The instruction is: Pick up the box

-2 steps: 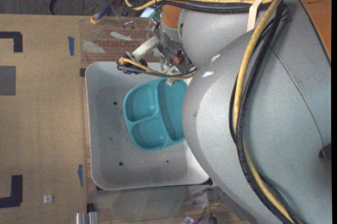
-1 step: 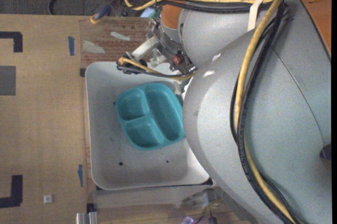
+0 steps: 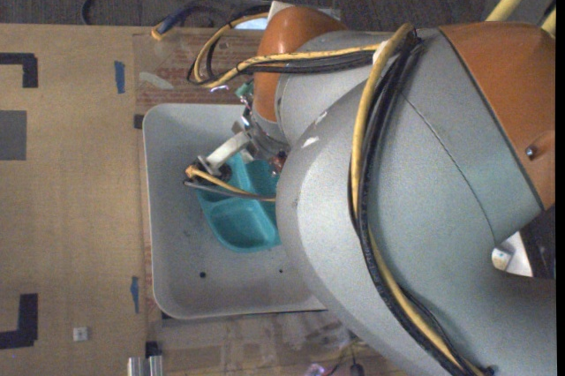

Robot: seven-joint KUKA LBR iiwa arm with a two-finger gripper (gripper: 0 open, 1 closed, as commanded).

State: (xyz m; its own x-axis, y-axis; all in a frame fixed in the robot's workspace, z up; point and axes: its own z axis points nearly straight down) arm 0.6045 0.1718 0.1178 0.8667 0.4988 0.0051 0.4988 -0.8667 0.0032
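A teal open-topped box lies in the white bin, near the bin's middle. My gripper reaches down over the box's far end, close to it or touching it; I cannot tell which. The wrist and its orange band hide the gripper's tips. The box's right side is hidden under the arm.
The grey arm covers the right half of the view, including most of the bin's right part. Bare bin floor lies left of and in front of the box. The wooden bench to the left bears black markings and blue tape. Cables lie beyond the bin.
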